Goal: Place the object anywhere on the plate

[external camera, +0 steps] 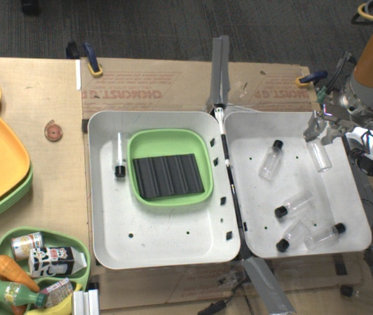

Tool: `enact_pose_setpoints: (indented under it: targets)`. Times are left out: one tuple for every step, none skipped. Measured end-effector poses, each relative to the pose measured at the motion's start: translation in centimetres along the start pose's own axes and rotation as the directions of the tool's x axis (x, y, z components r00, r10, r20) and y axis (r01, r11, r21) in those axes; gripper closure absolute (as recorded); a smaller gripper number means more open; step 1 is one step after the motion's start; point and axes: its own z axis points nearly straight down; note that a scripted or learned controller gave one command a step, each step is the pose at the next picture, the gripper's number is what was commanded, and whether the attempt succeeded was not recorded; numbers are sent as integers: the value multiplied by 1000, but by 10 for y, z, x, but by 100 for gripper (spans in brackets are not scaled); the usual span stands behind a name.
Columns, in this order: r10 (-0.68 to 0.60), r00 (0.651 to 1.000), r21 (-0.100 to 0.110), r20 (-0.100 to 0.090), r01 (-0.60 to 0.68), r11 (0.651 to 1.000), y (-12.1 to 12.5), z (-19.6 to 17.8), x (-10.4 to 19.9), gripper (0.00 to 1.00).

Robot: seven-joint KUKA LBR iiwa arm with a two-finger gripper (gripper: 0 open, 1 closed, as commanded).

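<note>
The gripper (318,131) on the grey arm hangs over the far right corner of the right-hand shallow white bin (248,195). Directly beneath it is a small clear plastic vial (319,156), tilted, with its upper end right at the gripper. Whether the gripper has actually clasped that vial or merely stands over it I cannot tell from here (the metalwork blurs into the clear plastic).

The target, a square green plate with rounded corners (170,135), sits in the left-hand white bin (166,248), well apart from the arm, and a dark ribbed rectangular slab (168,176) covers most of its middle.

To my eye the step in hand is securing the vial and getting it clear of the bin. The grip should be proven with a straight lift before any travel. After that the vial has to be carried high over the ridge where the two bins meet. The bare green margin looks narrow, so a low release onto the slab or along its grooves should keep a round vial from rolling off.
</note>
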Motion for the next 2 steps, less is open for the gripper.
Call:
enact_pose_setpoints:
  targets:
    - [0, 1000, 0, 0, 0, 1000, 0, 0, 0, 0]
    - [230, 973, 3, 0, -230, 973, -15, 1, 20, 0]
